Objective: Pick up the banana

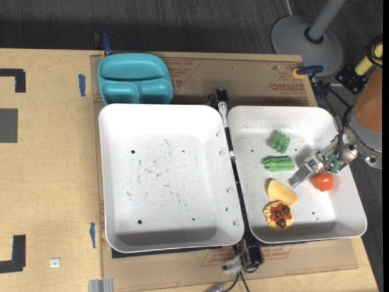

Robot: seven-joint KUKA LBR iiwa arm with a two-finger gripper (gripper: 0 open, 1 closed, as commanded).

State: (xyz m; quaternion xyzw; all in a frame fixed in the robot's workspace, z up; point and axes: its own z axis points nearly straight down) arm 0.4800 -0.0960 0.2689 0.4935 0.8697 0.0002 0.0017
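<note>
You've got the gripper (302, 174) low in the right bin (352, 215), can't tell if open or shut, banana (281, 191) just beside, tomato (323, 181) nr

2 white bins: left bin (164, 175), right bin (346, 215). 1 teal tray (135, 78). 2 green items (279, 141) (278, 162). 1 tomato (323, 181). 1 yellow piece (281, 191). 1 tart w/ berries (278, 215).

a robotics lab: cardboard-topped bench (48, 163) with tape marks, two white bins (164, 175), a stand base (304, 38).
</note>
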